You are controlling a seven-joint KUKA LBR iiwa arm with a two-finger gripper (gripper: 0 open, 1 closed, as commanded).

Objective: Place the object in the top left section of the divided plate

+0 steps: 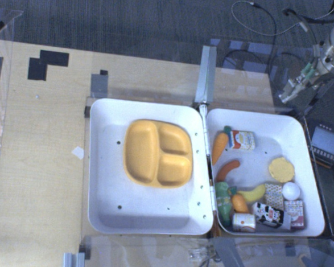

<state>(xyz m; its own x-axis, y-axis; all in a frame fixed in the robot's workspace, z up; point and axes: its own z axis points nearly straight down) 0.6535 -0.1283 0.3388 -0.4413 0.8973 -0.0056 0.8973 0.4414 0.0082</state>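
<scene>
Above the right bin's far corner I see my tool (293, 87) hanging, its spread unreadable; the toys lie unpicked, the yellow plate (157, 152) bare; that crowded heap risks a missed grasp.

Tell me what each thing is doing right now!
gripper: up in the air beyond the right bin's far corner, holding nothing.
divided plate: flat in the left bin, nothing in its sections.
carrot: lying at the right bin's left wall.
banana: lying among the toys near the front.
white ball: resting beside the yellow disc.
</scene>
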